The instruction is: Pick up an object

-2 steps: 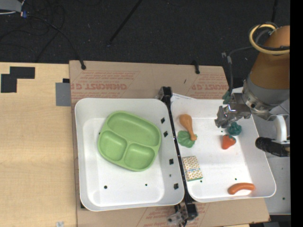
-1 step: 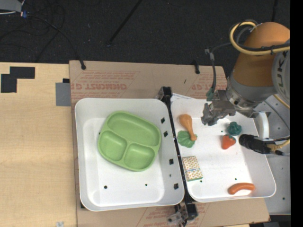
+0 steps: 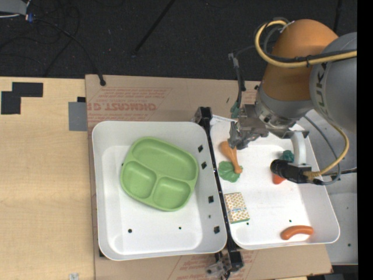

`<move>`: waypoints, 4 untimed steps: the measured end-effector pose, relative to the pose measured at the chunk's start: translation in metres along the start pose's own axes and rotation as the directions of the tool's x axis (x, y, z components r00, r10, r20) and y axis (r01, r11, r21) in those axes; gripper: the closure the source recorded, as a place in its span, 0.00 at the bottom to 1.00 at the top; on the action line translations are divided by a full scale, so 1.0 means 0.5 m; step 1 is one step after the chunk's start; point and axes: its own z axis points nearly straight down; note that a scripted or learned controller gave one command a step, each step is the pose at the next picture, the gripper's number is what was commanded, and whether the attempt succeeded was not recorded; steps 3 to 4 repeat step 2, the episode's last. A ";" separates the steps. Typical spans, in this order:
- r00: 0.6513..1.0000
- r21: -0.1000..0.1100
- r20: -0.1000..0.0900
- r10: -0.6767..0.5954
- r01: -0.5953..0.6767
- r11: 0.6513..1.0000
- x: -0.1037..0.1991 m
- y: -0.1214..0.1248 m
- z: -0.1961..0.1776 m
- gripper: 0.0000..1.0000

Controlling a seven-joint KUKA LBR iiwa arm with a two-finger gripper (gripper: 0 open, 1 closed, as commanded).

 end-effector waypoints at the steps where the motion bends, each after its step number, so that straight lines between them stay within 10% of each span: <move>1: 1.000 0.000 0.001 0.000 0.000 1.000 0.095 0.026 0.002 1.00; 2: 1.000 0.000 0.001 0.000 0.000 1.000 0.187 0.050 0.010 1.00; 4: 1.000 0.000 0.001 0.000 0.000 1.000 0.187 0.050 0.010 1.00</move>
